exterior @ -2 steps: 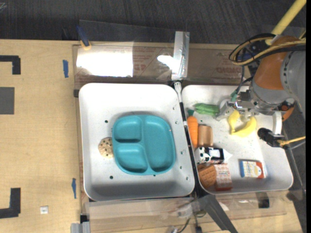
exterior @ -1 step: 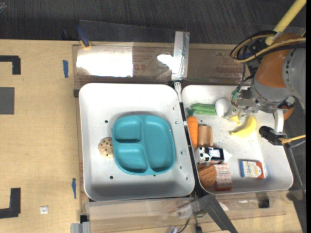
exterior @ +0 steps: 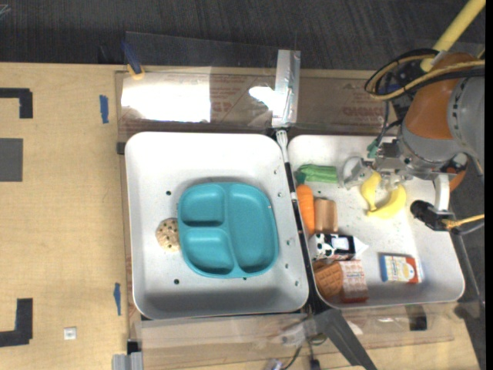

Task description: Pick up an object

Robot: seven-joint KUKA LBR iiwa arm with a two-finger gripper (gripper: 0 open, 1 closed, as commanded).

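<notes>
The gripper (exterior: 375, 174) hangs over the right bin (exterior: 439, 284), right of centre frame, directly above a yellow banana (exterior: 385, 197). I cannot tell its state from here. The banana looks curved and smooth; I'd guess it could roll or squirt sideways toward the green object (exterior: 317, 174) if the descent lands off-centre.

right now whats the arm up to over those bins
The arm reaches in over the right bin, with its gripper down at a yellow banana near the bin's back. Whether it has hold of the banana cannot be told. A carrot, a green thing and a small carton lie nearby. The left bin holds a teal divided plate and a cookie.
</notes>
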